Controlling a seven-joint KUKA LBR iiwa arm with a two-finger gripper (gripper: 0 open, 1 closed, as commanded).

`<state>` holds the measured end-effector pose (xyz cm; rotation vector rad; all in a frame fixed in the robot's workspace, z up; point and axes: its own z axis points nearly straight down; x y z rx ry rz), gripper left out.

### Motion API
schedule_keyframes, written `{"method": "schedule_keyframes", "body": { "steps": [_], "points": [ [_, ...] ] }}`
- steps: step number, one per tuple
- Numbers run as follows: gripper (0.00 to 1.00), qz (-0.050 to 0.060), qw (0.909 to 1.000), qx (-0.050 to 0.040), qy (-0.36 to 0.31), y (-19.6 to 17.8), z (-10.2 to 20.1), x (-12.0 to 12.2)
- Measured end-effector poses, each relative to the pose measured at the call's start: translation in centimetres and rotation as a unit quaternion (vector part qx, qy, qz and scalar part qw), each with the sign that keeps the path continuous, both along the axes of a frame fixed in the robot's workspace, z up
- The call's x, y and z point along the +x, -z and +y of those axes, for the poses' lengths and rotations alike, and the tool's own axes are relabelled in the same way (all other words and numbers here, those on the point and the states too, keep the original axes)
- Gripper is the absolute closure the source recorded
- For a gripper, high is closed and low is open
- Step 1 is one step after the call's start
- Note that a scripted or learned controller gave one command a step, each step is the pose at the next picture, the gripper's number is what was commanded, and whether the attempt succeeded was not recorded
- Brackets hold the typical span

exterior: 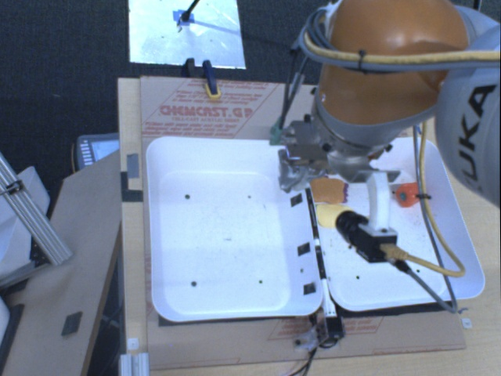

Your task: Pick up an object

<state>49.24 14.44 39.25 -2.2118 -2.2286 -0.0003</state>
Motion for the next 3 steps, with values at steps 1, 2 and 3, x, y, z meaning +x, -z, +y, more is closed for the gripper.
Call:
{"method": "schedule_keyframes", "body": {
  "steps": [1, 2, 3],
  "points": [
    [1.0, -0.009, 0.9999, 0.0033, 0.0, -15.1, 2.7, -0.5],
    [1.0, -0.003, 1.0, 0.0002, 0.0, -14.2, 8.7, 5.6],
    [1.0, -0.001, 1.0, -0.0006, 0.003, -12.8, 9.0, 8.3]
  ]
}}
